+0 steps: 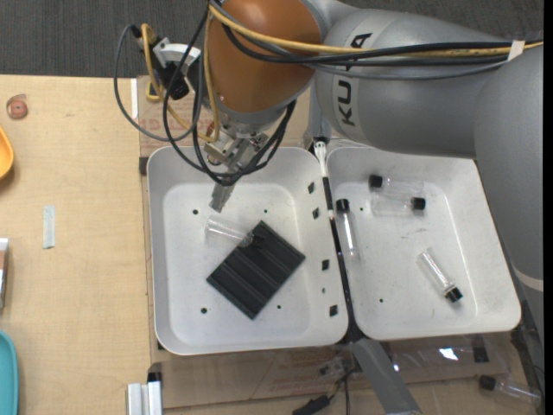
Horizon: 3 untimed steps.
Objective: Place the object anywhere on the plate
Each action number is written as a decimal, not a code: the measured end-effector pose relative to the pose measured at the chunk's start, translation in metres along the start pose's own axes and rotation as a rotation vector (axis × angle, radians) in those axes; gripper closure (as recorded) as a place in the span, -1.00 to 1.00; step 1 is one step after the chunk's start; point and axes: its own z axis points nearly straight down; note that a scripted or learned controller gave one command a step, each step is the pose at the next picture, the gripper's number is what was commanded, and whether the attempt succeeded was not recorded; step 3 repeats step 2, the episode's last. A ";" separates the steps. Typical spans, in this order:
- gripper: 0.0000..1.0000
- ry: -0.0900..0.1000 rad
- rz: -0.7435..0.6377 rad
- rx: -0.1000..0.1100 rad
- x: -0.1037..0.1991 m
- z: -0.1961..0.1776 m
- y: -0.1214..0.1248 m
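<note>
Hanging over the far part of the left bin (160, 258), the gripper (219, 199) points down and toward that bin's far-left corner, its dark tip just above the white floor. Whether anything sits between the tip parts cannot be told, since they merge into one slim dark shape and cables cross the wrist above them. The arm's orange band (259, 46) and grey body cover the bin's far rim and much of the bench beyond it.

Just below the tip lies a clear vial (226, 230), hard to make out against the white floor; one end touches or slips under the far corner of the black plate (257, 268). That plate, a ribbed dark rectangle turned at a slant, rests near the middle of the left bin, a little toward its near edge.

In the right bin (484, 309) a clear tube with black caps (396, 204) lies near the far edge, another capped vial (439, 275) sits toward the near-right corner, and a third thin tube (345, 229) lies along the left wall beside the divider between bins. The arm's grey bulk hides that bin's far-right corner.

On the wooden tabletop to the left, an orange thing (4, 154) and a teal thing (5, 379) are cut off by the picture's edge.
</note>
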 end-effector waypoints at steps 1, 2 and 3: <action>1.00 -0.004 0.009 0.004 0.002 -0.009 0.001; 1.00 0.001 -0.290 0.001 -0.001 -0.060 -0.002; 1.00 0.001 -0.290 0.001 -0.001 -0.060 -0.002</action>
